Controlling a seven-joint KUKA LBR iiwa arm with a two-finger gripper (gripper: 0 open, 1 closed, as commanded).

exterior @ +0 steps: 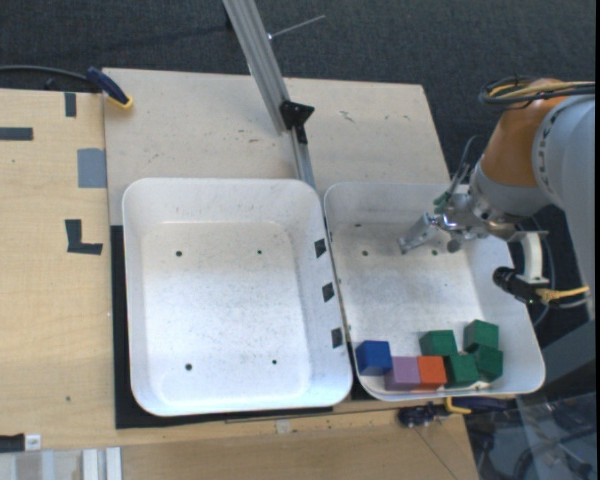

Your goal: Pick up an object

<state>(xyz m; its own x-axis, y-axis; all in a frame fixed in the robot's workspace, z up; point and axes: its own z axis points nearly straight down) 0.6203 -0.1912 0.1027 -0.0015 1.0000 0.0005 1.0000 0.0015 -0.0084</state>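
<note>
- Blocks are sitting clustered at the near edge of the right bin [400, 203]: blue block [374, 356], purple block [406, 371], orange block [432, 370], green blocks [467, 352].
- Gripper [416, 241] is hovering over the bin's far half, well apart from them; whether its claw is spread or pressed together, cannot tell.
- Left bin [135, 268] is lying beside it.

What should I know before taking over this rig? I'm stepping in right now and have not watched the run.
Gripper: over the upper part of the right bin, nothing seen between its fingers.
Things: all clustered at the right bin's near edge: blue block, purple block, orange block, and several green blocks at the corner.
Done: nothing picked yet.
Left: move down to the cluster, grasp one block, lift it. The blue one, at the cluster's end, looks easiest.
</note>
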